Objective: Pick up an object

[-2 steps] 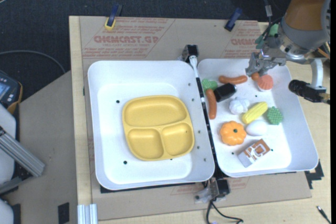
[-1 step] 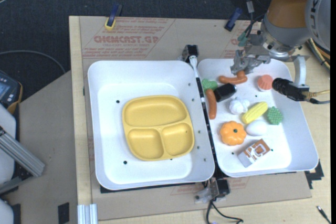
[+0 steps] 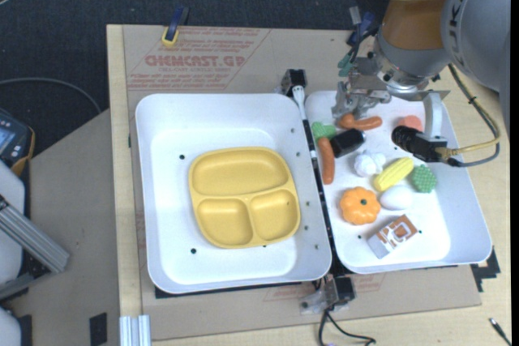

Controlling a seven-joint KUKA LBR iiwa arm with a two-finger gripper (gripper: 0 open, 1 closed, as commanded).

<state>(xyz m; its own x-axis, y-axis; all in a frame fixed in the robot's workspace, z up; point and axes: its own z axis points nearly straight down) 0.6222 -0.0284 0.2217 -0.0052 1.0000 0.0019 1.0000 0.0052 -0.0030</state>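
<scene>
The right bin (image 3: 454,243) holds several toy foods. An orange-red sausage (image 3: 362,123) lies at its far side, with a green piece (image 3: 323,129), a black block (image 3: 346,143) and a carrot (image 3: 326,160) just below it. Further toward the front are a white garlic bulb (image 3: 366,164), a corn cob (image 3: 393,172), a green broccoli (image 3: 423,178), a white egg (image 3: 396,197), an orange pumpkin (image 3: 359,206) and a small brown box (image 3: 393,235). My gripper (image 3: 355,104) reaches down into the bin's far left part, directly over the sausage.
The left bin (image 3: 162,126) holds a yellow divided plate (image 3: 243,196). A red piece (image 3: 411,123) lies by the arm's black attachment (image 3: 415,143). The arm's grey body and orange band (image 3: 422,4) hang over the right bin's far side. Cables trail at the right.
</scene>
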